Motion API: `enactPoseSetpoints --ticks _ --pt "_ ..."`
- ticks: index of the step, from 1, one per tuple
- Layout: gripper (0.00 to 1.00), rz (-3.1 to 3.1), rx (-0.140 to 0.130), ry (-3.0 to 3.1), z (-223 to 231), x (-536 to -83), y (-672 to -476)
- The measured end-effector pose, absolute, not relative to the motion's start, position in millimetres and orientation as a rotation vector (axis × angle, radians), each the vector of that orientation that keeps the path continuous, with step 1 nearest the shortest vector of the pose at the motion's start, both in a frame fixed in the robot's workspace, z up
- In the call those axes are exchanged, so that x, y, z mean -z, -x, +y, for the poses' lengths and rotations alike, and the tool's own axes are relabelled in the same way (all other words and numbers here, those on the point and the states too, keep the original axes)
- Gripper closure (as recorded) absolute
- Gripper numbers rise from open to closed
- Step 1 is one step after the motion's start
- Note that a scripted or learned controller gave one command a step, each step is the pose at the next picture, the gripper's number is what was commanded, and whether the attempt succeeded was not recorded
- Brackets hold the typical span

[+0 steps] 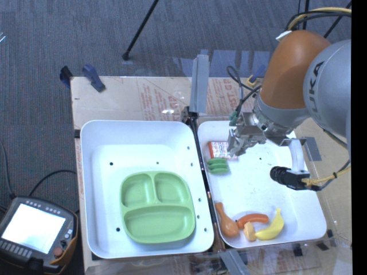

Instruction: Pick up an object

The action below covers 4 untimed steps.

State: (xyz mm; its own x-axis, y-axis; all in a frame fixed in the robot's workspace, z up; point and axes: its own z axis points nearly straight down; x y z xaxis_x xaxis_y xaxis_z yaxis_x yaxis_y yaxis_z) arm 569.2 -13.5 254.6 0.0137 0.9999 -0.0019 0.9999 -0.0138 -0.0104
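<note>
gripper [237, 146]: low over right white bin [298, 208], above a small red-and-white packet [218, 148]
green divided plastic plate [157, 205]: left white bin [100, 153] — toward 6 o'clock

bright, even overhead light; soft shadows, slightly grainy, white bins [92, 153] glare mildly.

bins: 2, side by side | green divided plate [157, 206]: 1, in left bin [94, 153] | toy foods: 6, in right bin [312, 211] beside it
</note>
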Motion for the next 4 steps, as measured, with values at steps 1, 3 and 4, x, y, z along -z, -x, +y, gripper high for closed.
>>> enactPoseSetpoints --ticks 1,3,4 --pt "1.00 -2.288 -0.019 2.132 -88.7 -108.3 -534.5" --pt "0.00 -2.405 -0.002 2.021 -85.9 -86.8 -475.7" --pt "0.00 -2.575 -0.002 1.794 -116.1 -85.9 -542.4"
